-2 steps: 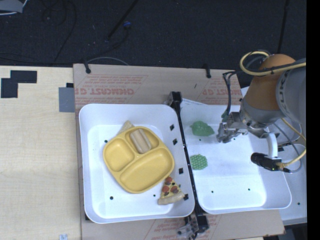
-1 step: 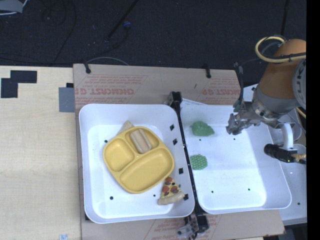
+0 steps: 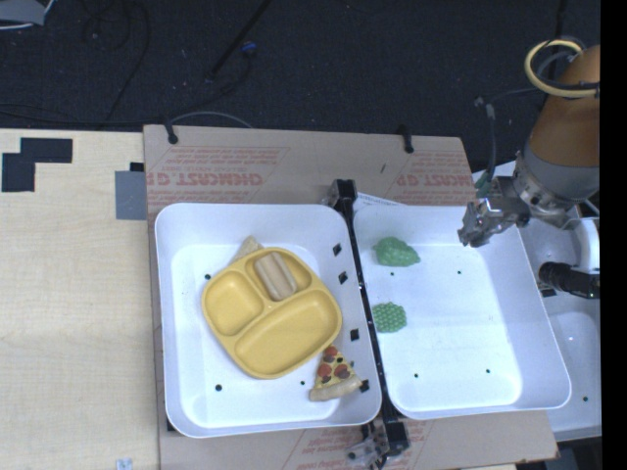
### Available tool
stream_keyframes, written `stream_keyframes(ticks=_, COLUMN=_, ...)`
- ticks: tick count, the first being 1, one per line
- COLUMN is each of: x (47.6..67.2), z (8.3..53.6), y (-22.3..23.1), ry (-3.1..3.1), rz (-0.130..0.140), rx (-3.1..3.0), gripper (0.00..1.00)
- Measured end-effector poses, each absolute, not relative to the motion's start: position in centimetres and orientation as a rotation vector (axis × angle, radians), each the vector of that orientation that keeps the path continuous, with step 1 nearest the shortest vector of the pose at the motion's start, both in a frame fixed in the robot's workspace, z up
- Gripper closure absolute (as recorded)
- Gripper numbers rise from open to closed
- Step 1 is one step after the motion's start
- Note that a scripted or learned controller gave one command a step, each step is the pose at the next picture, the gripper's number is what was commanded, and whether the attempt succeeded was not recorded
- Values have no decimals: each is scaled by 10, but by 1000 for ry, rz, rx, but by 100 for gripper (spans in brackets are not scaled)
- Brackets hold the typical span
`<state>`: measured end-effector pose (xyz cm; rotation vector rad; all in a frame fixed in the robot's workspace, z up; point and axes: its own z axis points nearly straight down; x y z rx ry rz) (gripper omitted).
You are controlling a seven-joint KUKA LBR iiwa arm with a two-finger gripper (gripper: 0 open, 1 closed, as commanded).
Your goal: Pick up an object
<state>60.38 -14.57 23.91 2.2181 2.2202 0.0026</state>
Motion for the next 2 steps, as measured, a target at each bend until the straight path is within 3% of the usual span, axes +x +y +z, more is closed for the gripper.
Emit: stream_keyframes(ticks=2, x=602, z=251, y=-28, ry=2231, rz=0, rx=2218, gripper=100)
